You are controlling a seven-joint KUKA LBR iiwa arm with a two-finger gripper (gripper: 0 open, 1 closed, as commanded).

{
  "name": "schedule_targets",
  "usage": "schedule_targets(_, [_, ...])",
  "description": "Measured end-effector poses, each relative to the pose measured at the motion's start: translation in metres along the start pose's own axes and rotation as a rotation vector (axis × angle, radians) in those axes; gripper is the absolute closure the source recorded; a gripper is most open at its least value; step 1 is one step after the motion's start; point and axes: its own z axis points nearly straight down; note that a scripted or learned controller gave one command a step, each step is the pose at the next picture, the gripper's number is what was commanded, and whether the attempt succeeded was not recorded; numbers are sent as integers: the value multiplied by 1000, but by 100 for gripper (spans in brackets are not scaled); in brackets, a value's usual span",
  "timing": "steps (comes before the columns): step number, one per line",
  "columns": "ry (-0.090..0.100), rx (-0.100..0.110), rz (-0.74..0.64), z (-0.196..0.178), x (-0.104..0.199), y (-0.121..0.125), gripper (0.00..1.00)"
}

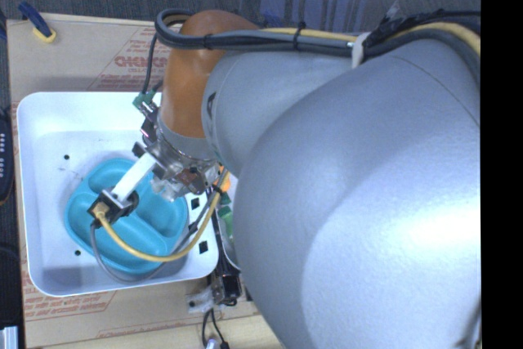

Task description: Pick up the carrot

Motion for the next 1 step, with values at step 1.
schedule_targets(1, [-7, 6, -16, -9, 0, -2, 100])
